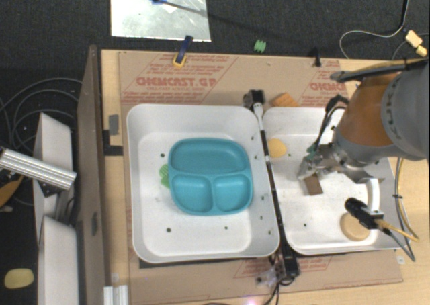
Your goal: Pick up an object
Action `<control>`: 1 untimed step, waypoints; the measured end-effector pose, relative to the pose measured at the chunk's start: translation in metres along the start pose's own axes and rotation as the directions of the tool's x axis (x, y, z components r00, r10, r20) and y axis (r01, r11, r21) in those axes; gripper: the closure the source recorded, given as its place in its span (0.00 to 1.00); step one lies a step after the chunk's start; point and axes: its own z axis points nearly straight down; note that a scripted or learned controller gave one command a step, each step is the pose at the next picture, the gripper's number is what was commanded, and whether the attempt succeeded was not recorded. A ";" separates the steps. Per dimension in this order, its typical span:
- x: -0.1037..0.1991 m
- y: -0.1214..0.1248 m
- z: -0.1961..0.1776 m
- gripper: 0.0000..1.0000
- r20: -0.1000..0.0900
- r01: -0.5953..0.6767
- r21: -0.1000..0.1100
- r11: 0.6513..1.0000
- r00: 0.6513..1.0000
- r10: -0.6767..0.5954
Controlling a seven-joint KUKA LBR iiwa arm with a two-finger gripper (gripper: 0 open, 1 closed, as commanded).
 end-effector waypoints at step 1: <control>0.083 0.012 -0.126 1.00 -0.003 0.013 -0.012 1.000 1.000 -0.013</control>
